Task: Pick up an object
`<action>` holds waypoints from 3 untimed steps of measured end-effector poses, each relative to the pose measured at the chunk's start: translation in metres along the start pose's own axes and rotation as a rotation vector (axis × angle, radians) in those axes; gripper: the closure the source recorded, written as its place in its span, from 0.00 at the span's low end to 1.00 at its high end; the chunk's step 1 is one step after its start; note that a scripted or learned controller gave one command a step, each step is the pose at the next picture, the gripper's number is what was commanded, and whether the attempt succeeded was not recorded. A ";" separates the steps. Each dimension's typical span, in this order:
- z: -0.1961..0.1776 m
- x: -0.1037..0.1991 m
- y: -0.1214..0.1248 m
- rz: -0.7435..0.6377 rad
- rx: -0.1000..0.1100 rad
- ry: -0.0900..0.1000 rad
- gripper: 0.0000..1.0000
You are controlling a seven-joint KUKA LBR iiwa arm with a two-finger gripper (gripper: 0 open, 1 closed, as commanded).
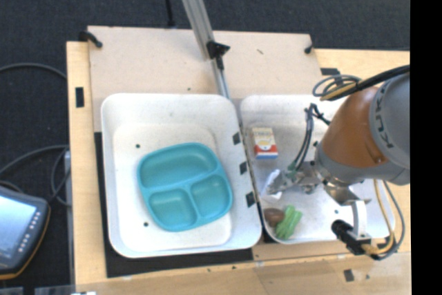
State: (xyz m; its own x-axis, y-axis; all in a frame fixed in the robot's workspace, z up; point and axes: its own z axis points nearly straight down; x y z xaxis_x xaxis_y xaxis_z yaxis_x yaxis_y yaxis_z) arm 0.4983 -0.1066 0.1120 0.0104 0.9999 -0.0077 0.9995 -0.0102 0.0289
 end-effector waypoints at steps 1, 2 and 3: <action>-0.093 0.092 0.050 -0.019 0.019 0.009 0.00; -0.084 -0.006 0.100 -0.006 0.026 0.003 0.00; -0.094 0.014 0.121 -0.014 0.025 0.008 0.00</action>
